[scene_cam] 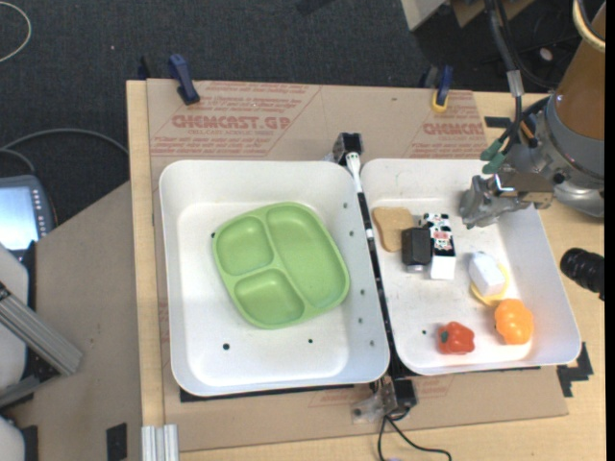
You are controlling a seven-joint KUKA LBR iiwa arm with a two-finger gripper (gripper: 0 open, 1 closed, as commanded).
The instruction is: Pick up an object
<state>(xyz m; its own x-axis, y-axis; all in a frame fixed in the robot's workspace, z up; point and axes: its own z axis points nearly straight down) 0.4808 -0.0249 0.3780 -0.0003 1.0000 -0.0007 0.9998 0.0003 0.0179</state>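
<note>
The right bin (538, 257) holds a tan flat piece (389, 226), a black block (416, 247), a white box with black marks (442, 243), a white and yellow oval object (487, 277), an orange pepper-like toy (514, 322) and a red pepper-like toy (456, 338). My gripper (478, 206) hangs over the bin's back right part, above and right of the white box. I see nothing between its fingers, and whether it touches the bin floor is unclear.
The left bin (183, 286) carries a green three-compartment plate (279, 263). A black divider strip (367, 238) runs between the bins. Blue (183, 79) and yellow (442, 88) clamps hold the cardboard base at the back. Cables hang by the arm at upper right.
</note>
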